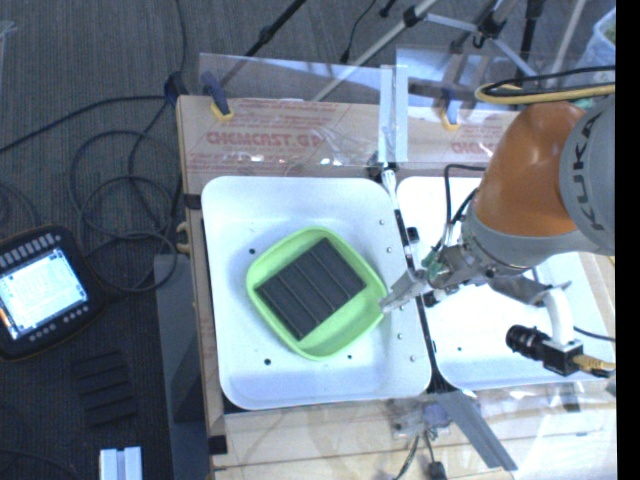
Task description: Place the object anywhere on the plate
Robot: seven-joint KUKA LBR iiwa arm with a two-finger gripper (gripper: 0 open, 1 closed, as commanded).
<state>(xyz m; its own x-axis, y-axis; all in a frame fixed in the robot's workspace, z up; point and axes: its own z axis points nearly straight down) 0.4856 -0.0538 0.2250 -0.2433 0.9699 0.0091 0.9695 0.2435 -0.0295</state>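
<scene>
A green square plate (pixel 345 340) lies tilted like a diamond in the left white bin (pixel 230 368). On it rests a dark grey ribbed slab (pixel 308 288), flat and covering most of the plate's inside. My gripper (pixel 403 291) hangs low over the divider between the two bins, just off the plate's right corner and apart from the slab. The orange-banded wrist (pixel 530 183) stands above the right bin (pixel 470 353).
A black cylindrical fitting (pixel 530 343) with a cable sticks out over the right bin's front right. Clear tape and cardboard run along the bench's back edge (pixel 300 133). A handheld pendant (pixel 40 290) lies on the floor at left.
</scene>
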